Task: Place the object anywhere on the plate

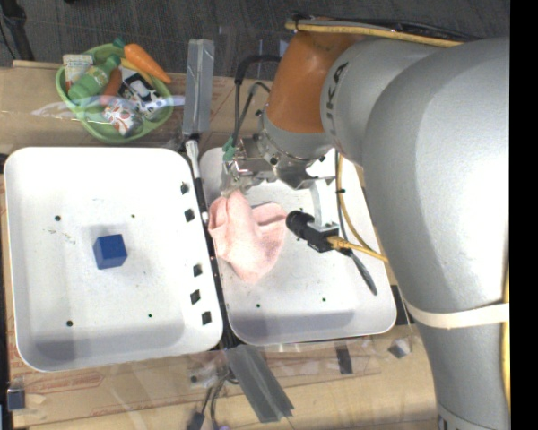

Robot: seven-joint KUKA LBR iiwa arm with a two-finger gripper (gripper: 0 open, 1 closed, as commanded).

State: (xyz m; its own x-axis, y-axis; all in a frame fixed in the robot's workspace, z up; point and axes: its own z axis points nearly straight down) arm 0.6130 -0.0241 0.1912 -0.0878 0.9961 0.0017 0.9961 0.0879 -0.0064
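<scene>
A small blue cube (110, 250) sits in the left bin (36, 321), left of its middle. In the right bin (341, 316) a pink, soft-looking, crumpled piece (247, 236) lies against the left wall. My gripper (238, 172) hangs at that piece's upper end, near the back left corner of the right bin, and seems to touch or pinch its top edge. The wrist and the orange band (305, 88) hide the bin's back part.
A green bowl (103, 125) of toy food and small packets stands behind the left bin. A black plug with a yellow cable (316, 232) hangs off the wrist over the right bin. The grey arm (430, 195) covers the right side.
</scene>
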